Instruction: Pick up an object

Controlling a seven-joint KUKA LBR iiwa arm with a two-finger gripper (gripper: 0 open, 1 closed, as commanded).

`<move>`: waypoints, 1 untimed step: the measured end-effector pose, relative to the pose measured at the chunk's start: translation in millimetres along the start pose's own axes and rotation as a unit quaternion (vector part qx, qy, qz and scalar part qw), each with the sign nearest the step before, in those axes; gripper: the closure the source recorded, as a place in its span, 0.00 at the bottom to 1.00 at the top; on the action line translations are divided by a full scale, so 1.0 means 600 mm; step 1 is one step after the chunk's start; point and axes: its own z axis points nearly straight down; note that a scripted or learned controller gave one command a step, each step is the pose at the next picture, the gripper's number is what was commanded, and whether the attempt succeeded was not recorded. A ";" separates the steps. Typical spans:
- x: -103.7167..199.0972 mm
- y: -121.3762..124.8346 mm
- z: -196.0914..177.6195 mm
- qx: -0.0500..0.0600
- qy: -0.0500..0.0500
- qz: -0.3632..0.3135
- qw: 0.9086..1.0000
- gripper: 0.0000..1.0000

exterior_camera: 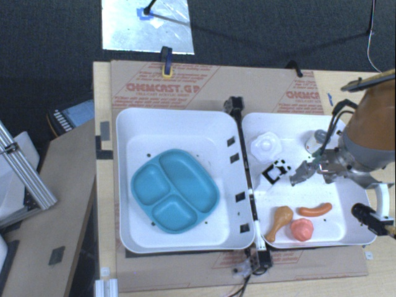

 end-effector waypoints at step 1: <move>0.007 0.001 0.070 0.000 0.000 0.000 1.000 0.00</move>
